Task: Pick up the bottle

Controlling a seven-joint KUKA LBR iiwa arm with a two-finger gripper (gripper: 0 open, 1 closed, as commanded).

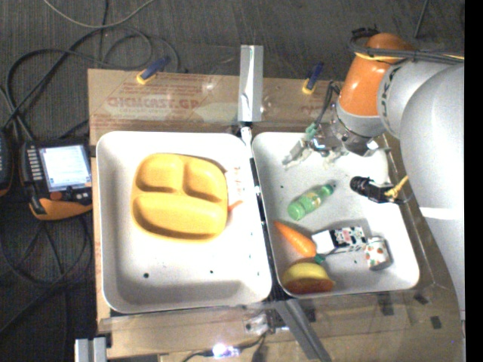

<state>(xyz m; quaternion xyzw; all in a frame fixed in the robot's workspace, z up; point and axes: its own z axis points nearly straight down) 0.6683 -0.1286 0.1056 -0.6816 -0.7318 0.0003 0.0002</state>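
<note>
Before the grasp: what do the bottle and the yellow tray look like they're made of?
Bottle: seems to be clear green plastic, glossy; light shows through its body and highlights sit on it, and the cap end looks paler. Tray: looks like moulded yellow plastic, smooth with a soft sheen, with rounded compartment walls. Neither can be confirmed by look alone.

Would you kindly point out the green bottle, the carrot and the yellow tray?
green bottle (310,201), camera view, mid-body.
carrot (295,240), camera view, middle of orange root.
yellow tray (181,197), camera view, central divider.
</note>
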